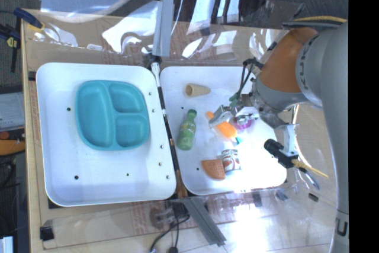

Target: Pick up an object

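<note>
From the camera above, my arm [308,68] comes in from the right, grey with its orange band, and bends down over the right bin [177,83]. My gripper [224,117] sits low in the middle of that bin, and I cannot tell whether it is apart or together, because the metal parts blur into the things under it. Just beneath and beside it lies an orange object [225,129], touching or nearly touching the gripper; I cannot tell whether it is between the tips. A small purple thing [244,122] lies just to the right of that, under my wrist.

Other things share this bin. A green bottle [187,129] lies on its side near the left wall. A tan cone [198,90] rests near the far wall, well apart from the rest. A brown cookie-like piece [214,169] lies near the front wall, and a small can [231,160] sits just beside it on the right.

The left bin [53,175] holds a teal divided tray [112,114] with three compartments, lying flat. Both bins rest side by side on the counter [118,225].
</note>
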### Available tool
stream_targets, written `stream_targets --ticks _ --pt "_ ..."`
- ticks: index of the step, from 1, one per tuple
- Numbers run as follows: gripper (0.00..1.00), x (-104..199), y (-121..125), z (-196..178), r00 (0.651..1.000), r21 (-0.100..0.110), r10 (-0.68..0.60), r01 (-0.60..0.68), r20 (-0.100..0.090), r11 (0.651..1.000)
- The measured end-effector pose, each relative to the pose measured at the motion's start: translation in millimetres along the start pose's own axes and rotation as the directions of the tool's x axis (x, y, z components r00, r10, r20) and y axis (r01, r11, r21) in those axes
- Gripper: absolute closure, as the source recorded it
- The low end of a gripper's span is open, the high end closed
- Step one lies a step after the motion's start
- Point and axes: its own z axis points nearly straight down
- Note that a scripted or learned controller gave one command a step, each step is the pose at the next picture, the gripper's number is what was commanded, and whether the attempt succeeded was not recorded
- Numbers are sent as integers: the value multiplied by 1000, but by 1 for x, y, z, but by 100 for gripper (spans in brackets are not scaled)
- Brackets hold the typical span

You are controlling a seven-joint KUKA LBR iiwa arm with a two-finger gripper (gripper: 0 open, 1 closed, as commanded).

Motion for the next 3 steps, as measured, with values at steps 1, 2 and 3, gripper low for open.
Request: stream_targets --ticks 1,2,3 --pt "0 1 2 48 1000 -1 14 -14 0 1000" --pt "100 2 2 37 1000 0 10 -10 -1 1000" --pt "100 -1 31 -72 997 -7 -76 76 2 997"
